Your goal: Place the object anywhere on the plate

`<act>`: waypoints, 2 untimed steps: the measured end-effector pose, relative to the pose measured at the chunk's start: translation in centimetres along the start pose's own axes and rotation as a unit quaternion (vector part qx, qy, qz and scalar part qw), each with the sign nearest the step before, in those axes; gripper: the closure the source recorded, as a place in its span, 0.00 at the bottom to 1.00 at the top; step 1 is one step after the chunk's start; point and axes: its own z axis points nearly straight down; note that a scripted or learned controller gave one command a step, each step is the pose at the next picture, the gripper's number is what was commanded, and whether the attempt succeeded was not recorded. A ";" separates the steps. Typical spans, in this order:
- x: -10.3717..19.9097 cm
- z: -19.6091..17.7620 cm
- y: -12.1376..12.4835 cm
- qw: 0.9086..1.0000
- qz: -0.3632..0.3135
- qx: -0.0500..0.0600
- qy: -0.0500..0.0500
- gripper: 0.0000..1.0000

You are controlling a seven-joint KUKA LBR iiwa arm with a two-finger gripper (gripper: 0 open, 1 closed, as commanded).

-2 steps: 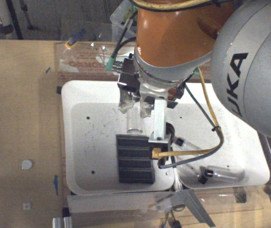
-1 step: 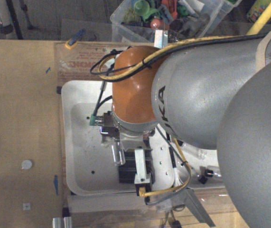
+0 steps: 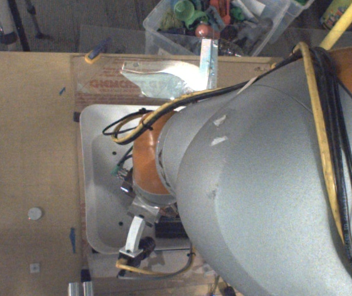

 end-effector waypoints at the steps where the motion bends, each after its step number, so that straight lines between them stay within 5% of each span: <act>1: 4.7 -4.6 6.9 1.000 0.025 0.000 0.000 1.00; 2: 8.8 -4.2 12.9 1.000 0.004 0.000 0.000 1.00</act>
